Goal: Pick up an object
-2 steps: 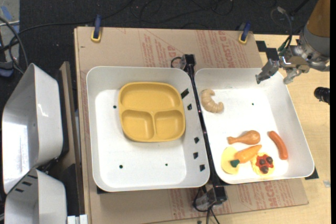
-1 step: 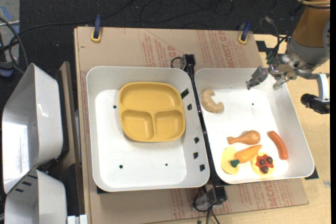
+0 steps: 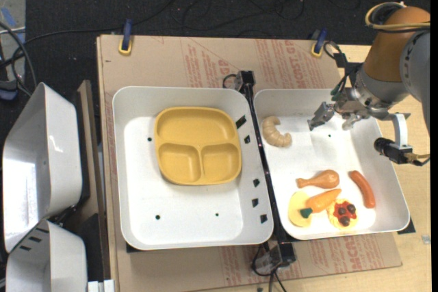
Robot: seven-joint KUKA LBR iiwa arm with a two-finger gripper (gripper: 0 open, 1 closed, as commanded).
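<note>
My gripper [image 3: 337, 117] hangs over the back of the right bin [image 3: 321, 102], open, with nothing between its fingers. A tan croissant [image 3: 277, 132] lies to its left near the bin's divider. Toward the front of the same bin lie a drumstick [image 3: 319, 180], a red sausage [image 3: 362, 188], an orange carrot [image 3: 321, 201] on a yellow slice [image 3: 297, 210], and a small pizza piece [image 3: 344, 213]. The gripper touches none of them.
The left bin [image 3: 137, 208] holds a yellow divided plate [image 3: 198, 146]. Black clips [image 3: 247, 78] join the bins along the divider. Orange clamps [image 3: 125, 46] sit at the board's back edge. White tubs [image 3: 41, 154] stand off the bench at far left.
</note>
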